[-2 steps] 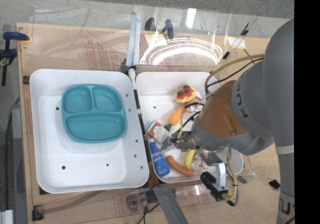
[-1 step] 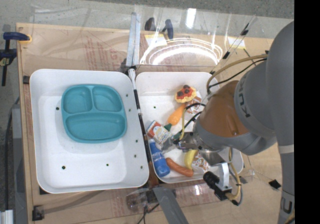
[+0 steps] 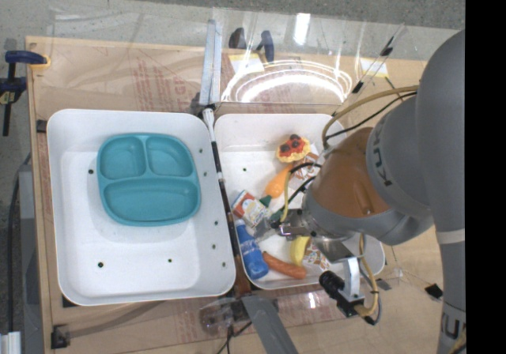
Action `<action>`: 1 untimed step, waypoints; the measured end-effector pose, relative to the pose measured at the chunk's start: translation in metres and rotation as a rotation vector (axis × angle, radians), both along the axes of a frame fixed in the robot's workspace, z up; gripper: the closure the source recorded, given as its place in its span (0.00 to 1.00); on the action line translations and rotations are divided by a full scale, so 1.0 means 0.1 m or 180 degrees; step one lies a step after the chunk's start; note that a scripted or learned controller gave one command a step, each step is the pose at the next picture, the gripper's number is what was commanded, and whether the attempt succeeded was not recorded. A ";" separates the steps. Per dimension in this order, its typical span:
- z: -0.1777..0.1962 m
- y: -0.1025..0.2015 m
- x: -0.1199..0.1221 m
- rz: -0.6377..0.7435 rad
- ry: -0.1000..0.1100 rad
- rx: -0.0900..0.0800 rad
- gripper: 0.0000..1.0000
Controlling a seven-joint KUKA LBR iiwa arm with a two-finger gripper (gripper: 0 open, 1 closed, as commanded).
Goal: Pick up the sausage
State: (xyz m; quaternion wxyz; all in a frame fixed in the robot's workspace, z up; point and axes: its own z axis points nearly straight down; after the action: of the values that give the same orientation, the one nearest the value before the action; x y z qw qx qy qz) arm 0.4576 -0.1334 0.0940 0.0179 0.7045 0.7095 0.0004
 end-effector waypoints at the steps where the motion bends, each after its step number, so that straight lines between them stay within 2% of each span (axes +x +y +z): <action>1: 0.00 -0.01 0.00 0.0049 -0.0001 0.0001 0.00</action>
State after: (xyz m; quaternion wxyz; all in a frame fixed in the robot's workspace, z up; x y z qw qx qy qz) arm 0.4580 -0.1342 0.0940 0.0179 0.6990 0.7149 0.0008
